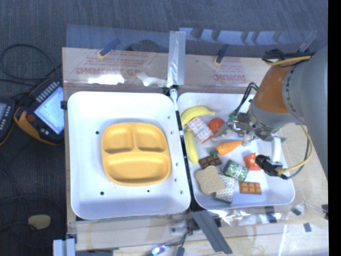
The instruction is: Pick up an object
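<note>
The right bin (pixel 285 193) holds several toy foods: a yellow banana (pixel 197 112), a red-and-white packet (pixel 198 129), a red tomato (pixel 216 125), an orange carrot (pixel 229 147), a green can (pixel 234 170), a slice of toast (pixel 209 181) and a brown waffle (pixel 250 188). My gripper (pixel 243 129) hangs low over the middle of this bin, just right of the tomato and just above the carrot. The wrist hides what lies directly beneath it. I see no object lifted off the bin floor.
The left bin (pixel 85 196) carries a yellow divided plate (pixel 136 152). A second yellow banana piece (pixel 190 145) lies along the dividing wall. A small red item (pixel 251 160) and a chocolate piece (pixel 209 160) sit near the carrot. A black cable (pixel 272 167) loops at the right.
</note>
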